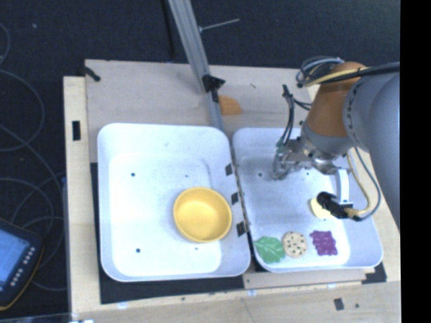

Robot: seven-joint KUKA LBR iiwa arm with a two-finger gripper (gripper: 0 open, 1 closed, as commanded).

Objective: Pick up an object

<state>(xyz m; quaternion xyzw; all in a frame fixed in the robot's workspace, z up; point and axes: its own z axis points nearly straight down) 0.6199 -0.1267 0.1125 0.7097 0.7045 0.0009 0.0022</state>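
Your tool (pixel 280 171) hangs low over bare floor in the cookie's bin (pixel 264 204), well apart from the cookie (pixel 293 244) and toward the bin's far end. You cannot tell from this view whether the tool is open or closed, and nothing shows in its grasp, so I judge the pick not yet made.

The things to choose from lie in a row with the cookie, along the bin's near wall. A green leaf-shaped piece (pixel 269 249) lies just beside the cookie on the side toward the yellow bowl (pixel 202 214), and a purple piece (pixel 324 242) lies just beside it on the other side. A pale yellow piece (pixel 314 208) lies a little beyond the cookie, partly hidden by the robot.

To do this well, choose one piece and centre on it before you descend. All three in the row look flat and low, so the grip probably has to close right at floor level. The green piece sits in the corner and looks the hardest to straddle. The cookie has neighbours close on both sides, so approach it across the row, not along it.

The room is beyond the cookie, where the floor is bare. The near wall is tight behind the row. The bowl, in the other bin (pixel 135 153) on the desk (pixel 77 180), stands well apart from the cookie with open floor around it.
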